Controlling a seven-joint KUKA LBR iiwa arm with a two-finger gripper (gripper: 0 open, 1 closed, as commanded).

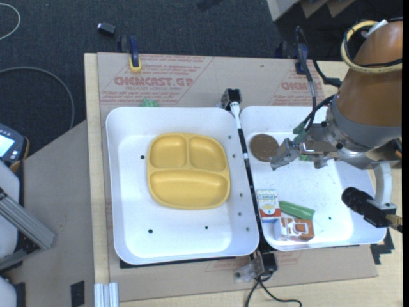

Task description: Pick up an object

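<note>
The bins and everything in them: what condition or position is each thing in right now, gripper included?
Left bin: holds the yellow plate.
Yellow plate: lying flat, right way up, nothing in its compartments.
Right bin: holds several small things.
Brown disc: flat, by the gripper.
Small carton: lying down.
Green piece: lying slantwise beside the carton.
Red-and-white packet: lying flat at the near edge.
Gripper: above the right bin, holding nothing visible.

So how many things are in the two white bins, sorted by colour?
Yellow: 1, the divided plate in the left bin
Brown: 1, the round disc in the right bin
Green: 1, the stick
White and orange: 2, the small carton and the packet
Total: 5
</note>
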